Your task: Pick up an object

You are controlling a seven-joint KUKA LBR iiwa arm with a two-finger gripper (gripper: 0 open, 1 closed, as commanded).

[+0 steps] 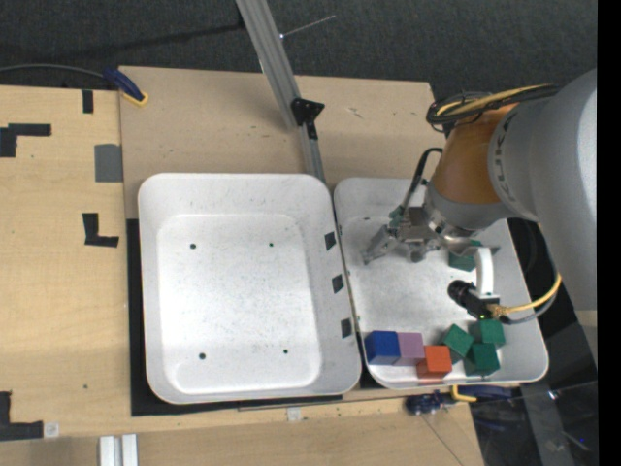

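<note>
The gripper (403, 239) is over the right bin (388, 197), in the far half of it. It hangs low over the white floor of the bin. I cannot tell what state the gripper is in, and no block shows in it. The grey arm (553, 153) comes in from the right, and its orange band (464, 168) sits just above the gripper.

A teal block (463, 257) lies just to the right of the gripper, partly hidden by the arm. A white and black part (477, 289) of the arm hangs over the bin a bit nearer to us.

The other blocks sit close together at the near edge of the right bin, well apart from the gripper. From left to right there is a blue block (383, 347), a purple block (411, 346) touching it, and an orange block (437, 359) right beside that. Then come three green blocks (475, 346) bunched in the near right corner.

The left bin (238, 284) is beside the right bin, and their sides touch. Both bins rest on the tan tabletop (68, 260). A grey metal bar (272, 51) slants across the far side of the tabletop. Some black tape marks (95, 229) are stuck on the left of the tabletop.
</note>
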